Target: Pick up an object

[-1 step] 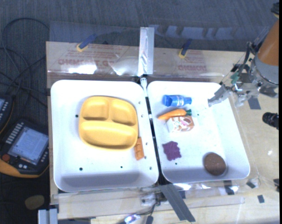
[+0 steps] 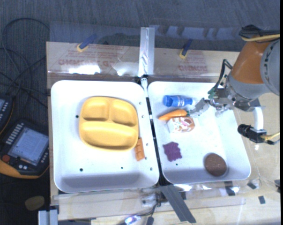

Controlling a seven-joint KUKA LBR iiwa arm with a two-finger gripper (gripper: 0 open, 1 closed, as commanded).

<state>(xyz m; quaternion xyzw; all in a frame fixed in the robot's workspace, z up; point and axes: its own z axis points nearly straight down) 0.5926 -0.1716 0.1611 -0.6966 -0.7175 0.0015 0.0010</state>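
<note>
In the right bin (image 2: 235, 139) lie a blue bottle (image 2: 177, 100), an orange carrot (image 2: 172, 114), a white and red round item (image 2: 182, 124), a purple lump (image 2: 172, 150) and a brown ball (image 2: 215, 164). My gripper (image 2: 210, 108) hangs over the upper right part of this bin, just right of the carrot and the bottle. It is open, with one finger (image 2: 200, 107) close to the carrot's right tip, and there is nothing between the fingers.
The left bin (image 2: 66, 163) holds a yellow divided tray (image 2: 108, 123) and a small orange piece (image 2: 139, 149) by its right wall. The arm's orange band (image 2: 249, 62) sits at the right edge. Cables and handheld controllers (image 2: 19, 146) lie on the floor at left.
</note>
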